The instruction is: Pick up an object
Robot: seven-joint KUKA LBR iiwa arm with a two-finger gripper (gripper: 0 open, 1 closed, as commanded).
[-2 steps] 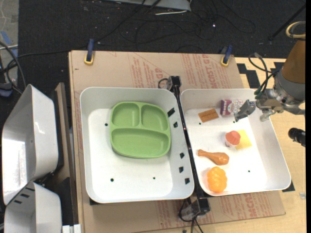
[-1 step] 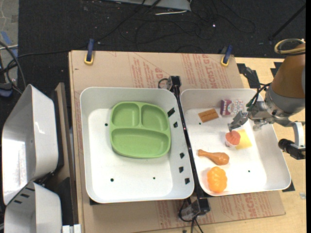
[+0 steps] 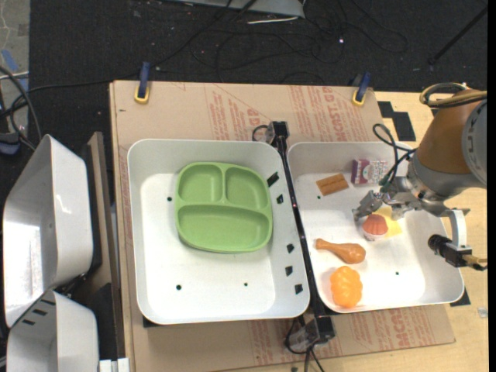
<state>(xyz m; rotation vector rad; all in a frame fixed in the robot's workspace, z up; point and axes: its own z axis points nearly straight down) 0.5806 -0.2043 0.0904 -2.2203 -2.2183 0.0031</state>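
Black floor and loose cables surround a cardboard-topped bench (image 3: 232, 103) with two white bins. Over the right bin (image 3: 434, 285) the gripper (image 3: 374, 208) hangs just above a small pink-and-yellow toy (image 3: 378, 225); I cannot tell its opening. Nearby, a drumstick (image 3: 341, 249) lies lengthwise left to right, an orange (image 3: 346, 285) below it. A green tray (image 3: 224, 207) fills the left bin (image 3: 155, 285)

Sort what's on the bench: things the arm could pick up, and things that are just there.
Could be picked:
pink and yellow toy, just below the gripper
drumstick
orange fruit
brown cracker
purple carton

Just there:
green divided plate in the left bin
right bin
clamps
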